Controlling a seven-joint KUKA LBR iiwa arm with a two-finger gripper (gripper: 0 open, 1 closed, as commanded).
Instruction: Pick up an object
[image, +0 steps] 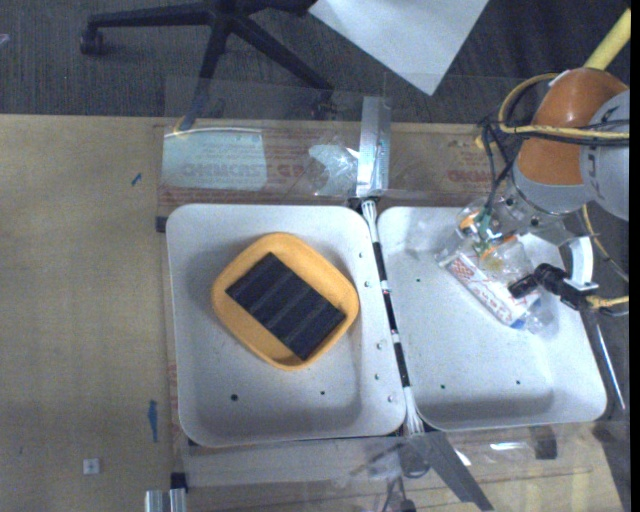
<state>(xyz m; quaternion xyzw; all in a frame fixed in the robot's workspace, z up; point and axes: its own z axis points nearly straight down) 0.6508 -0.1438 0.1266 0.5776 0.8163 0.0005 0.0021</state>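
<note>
A tan table (70, 300) stands on dark carpet (60, 80). The left bin (200, 400) holds an orange tray (285, 300); the right bin (480, 390) holds a clear packet (490, 280) under the end effector (500, 225), whose state I cannot tell.

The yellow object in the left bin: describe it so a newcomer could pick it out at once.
Of the two white bins, take the left bin, away from the arm. The yellow object lies near its middle: a rounded yellow slab with a dark ribbed panel on top. Unlike the clear crinkled packet in the right bin, it is solid and opaque.
</note>
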